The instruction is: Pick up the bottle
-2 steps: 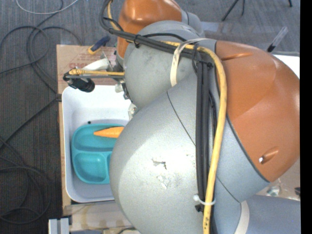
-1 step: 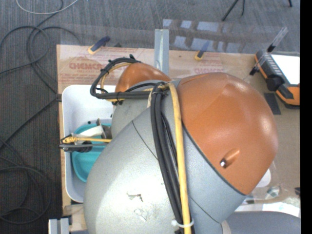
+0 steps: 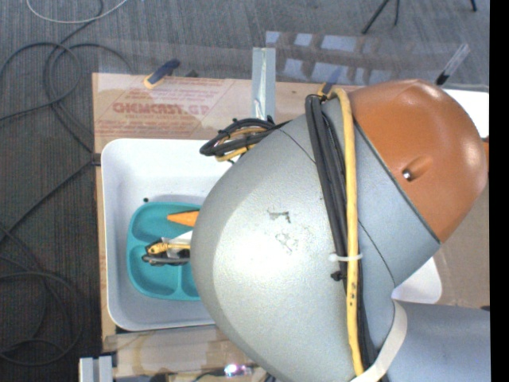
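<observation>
Arm [image 3: 318, 237] hangs low over left bin [image 3: 115, 213], bulk covering most of bin's right side; likely a reach down for pick. Claw state: you cannot tell from here. Teal tray [image 3: 147, 273] sits near bin's left wall, orange piece [image 3: 184, 217] at tray's far edge, small dark-and-yellow item [image 3: 165, 251] across tray's middle. Bottle: you cannot locate it; none recognisable in uncovered part.
</observation>
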`<state>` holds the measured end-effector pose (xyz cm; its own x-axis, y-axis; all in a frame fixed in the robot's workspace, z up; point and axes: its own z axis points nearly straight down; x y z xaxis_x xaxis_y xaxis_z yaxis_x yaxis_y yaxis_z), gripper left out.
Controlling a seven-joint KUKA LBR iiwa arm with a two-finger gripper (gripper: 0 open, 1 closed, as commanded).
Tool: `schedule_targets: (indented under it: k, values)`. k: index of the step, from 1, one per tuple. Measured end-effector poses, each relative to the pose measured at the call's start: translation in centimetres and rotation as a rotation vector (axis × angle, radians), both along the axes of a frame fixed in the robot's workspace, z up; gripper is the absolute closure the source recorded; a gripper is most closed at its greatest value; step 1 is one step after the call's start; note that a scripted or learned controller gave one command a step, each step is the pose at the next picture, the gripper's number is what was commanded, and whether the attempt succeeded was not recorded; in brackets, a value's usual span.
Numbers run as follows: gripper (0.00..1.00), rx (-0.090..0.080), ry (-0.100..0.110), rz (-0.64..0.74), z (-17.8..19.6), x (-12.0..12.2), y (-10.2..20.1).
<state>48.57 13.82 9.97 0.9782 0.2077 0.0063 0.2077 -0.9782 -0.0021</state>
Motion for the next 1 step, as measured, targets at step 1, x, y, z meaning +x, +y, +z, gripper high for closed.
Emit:
schedule_targets:
  k: [1]
  values:
    - [0.0,-0.008,0.009,0.164,14.22,10.32,-0.68]
